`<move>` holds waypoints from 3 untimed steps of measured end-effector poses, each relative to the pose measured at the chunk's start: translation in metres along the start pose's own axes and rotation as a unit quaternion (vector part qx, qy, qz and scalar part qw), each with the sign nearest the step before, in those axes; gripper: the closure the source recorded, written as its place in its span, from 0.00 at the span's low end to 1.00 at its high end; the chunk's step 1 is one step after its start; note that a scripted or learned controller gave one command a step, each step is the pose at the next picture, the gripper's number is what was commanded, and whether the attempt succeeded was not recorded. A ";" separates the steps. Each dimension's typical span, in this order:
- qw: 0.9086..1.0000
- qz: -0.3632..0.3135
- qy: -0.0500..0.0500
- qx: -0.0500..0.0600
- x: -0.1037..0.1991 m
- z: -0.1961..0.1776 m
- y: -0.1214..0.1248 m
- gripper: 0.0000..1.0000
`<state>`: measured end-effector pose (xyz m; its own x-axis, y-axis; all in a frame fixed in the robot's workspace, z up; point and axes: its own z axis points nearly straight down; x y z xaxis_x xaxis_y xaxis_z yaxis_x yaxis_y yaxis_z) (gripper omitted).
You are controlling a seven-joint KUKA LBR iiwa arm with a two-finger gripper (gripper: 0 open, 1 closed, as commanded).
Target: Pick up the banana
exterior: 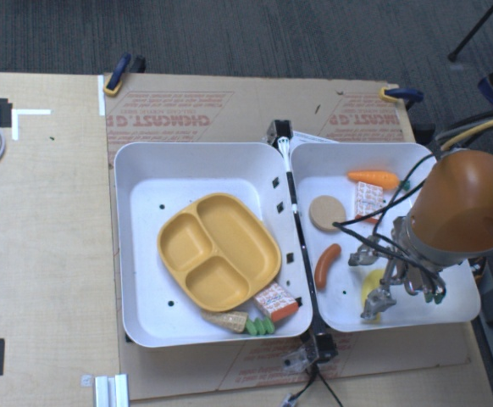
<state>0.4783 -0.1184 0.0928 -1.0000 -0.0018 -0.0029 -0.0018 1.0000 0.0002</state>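
Observation:
The banana (pixel 369 288) is a small yellow piece lying near the front of the right bin (pixel 416 316), largely covered by the gripper. My gripper (pixel 380 297) points down into that bin, directly over and against the banana's right side. The arm's orange band (pixel 467 202) looms above it and hides the bin's right part. Whether the banana is gripped cannot be made out from here.
The right bin also holds a carrot (pixel 373 178), a round tan cookie (pixel 327 213), a red-and-white packet (pixel 368 200) and a red sausage (pixel 326 265). In the left bin (pixel 136 227) sit a yellow divided plate (pixel 219 251) and small food items (pixel 259 312) at the front.

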 end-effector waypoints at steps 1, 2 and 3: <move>0.994 -0.112 0.000 0.000 -0.012 0.000 0.018 0.00; 0.965 -0.260 -0.001 0.000 -0.011 0.000 0.009 0.00; 0.966 -0.258 -0.003 0.000 -0.013 -0.011 0.009 1.00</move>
<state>0.4911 -0.1096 0.1034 -0.8656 -0.5006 -0.0078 -0.5006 0.8657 -0.0029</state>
